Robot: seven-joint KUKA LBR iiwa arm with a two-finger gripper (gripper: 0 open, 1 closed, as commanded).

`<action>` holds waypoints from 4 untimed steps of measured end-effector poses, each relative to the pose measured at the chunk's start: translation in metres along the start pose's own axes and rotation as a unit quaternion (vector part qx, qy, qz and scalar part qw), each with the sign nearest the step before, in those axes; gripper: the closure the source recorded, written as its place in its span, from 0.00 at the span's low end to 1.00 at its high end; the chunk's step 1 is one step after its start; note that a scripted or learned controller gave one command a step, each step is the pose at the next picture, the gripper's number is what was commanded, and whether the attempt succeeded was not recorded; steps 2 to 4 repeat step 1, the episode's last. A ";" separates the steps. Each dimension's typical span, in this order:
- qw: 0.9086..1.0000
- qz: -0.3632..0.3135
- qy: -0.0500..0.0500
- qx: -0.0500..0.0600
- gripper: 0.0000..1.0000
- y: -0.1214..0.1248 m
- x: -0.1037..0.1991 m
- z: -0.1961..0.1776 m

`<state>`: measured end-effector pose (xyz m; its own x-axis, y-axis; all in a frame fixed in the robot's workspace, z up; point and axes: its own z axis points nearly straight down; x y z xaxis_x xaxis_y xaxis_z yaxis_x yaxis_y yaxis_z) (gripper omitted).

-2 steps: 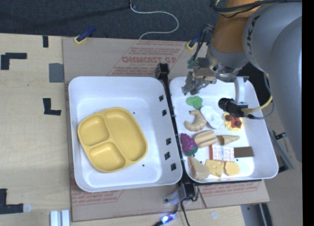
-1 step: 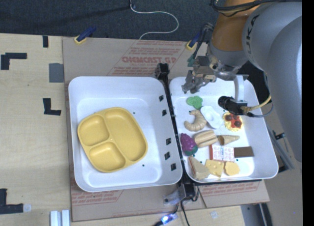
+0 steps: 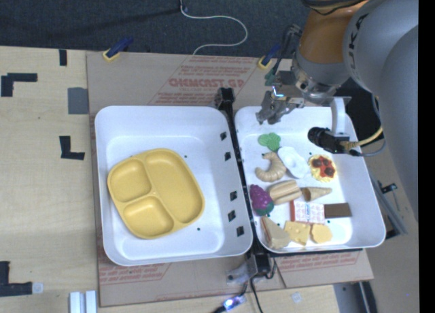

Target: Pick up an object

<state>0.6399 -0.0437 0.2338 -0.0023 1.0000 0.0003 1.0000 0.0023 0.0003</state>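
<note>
Green toy (image 3: 269, 141) just below pincer (image 3: 270, 113), apart.

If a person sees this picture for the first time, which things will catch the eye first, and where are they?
The yellow divided plate stands out most, lying alone in the left bin. Next comes the big grey arm with its orange band at the upper right, its gripper hanging over the far end of the right bin. Below it, that bin holds a crowd of small toy foods, among them a croissant and purple grapes.
</note>
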 end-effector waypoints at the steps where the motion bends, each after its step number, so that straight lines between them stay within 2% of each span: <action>1: 1.000 0.000 0.000 0.001 1.00 -0.002 0.010 0.002; 4: 1.000 0.000 0.000 0.001 1.00 -0.002 0.010 0.002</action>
